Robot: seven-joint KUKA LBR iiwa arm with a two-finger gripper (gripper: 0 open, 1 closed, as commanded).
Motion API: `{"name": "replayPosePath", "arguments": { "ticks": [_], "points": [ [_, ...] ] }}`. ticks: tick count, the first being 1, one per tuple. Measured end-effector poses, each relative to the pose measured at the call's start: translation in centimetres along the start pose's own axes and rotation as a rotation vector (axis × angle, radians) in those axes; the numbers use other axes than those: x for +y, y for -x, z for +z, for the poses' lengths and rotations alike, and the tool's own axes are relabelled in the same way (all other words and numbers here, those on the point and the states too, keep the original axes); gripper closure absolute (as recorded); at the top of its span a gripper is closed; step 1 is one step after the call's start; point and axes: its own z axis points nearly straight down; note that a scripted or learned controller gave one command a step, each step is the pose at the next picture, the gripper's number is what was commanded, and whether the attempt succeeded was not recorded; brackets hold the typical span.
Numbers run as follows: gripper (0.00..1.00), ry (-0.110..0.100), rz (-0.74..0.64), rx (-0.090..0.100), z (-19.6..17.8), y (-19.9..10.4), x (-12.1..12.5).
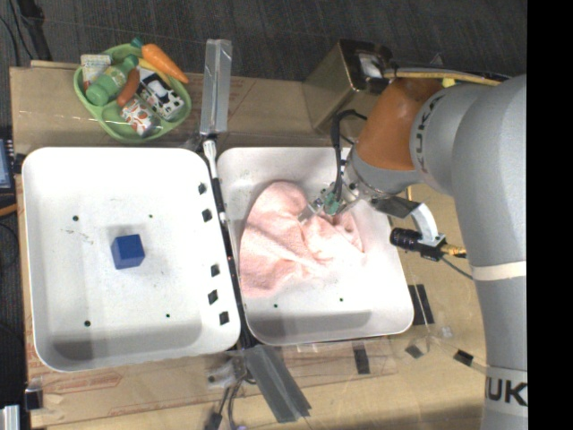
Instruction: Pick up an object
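A crumpled pink cloth (291,236) lies in the right bin (376,307), spread over its middle. My gripper (328,206) is low over the cloth's upper right part, its tip touching or just above the folds there. The arm hides how its fingers stand. A small blue cube (128,251) sits alone in the left bin (54,330), left of centre, far from the gripper.
A green bowl (100,119) with toy food, a carrot among it, stands beyond the left bin. A metal divider (215,88) runs between the bins. A tan box (338,83) sits behind the right bin. The grey arm (466,150) covers the right side.
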Motion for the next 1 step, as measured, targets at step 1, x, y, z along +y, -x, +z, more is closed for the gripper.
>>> {"name": "replayPosePath", "arguments": {
  "ticks": [1],
  "points": [
    [1.00,0.002,-0.149,-0.002,-9.11,3.79,3.41]
  ]
}}
